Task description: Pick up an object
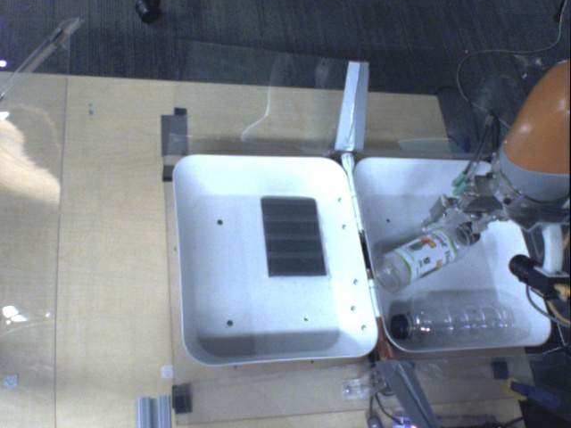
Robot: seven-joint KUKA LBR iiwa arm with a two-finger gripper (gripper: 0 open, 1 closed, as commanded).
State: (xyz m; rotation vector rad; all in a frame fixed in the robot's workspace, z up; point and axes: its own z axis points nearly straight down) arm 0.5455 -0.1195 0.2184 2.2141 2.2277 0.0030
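In the right bin [393,194] a small white bottle [419,259] with a green and orange label lies on its side, tilted. Along that bin's front wall lies a clear plastic bottle [459,322] with a dark cap pointing left. My gripper [464,221] hangs low over the right bin, right at the upper right end of the white bottle. Whether it touches the bottle cannot be made out. A dark ridged rectangular pad [293,236] lies flat in the middle of the left bin [205,266].
A metal divider post [352,105] stands behind the seam between the two bins. The grey arm with its orange band [540,132] comes in over the right bin's far right side. Cables [535,279] hang by the bin's right rim.
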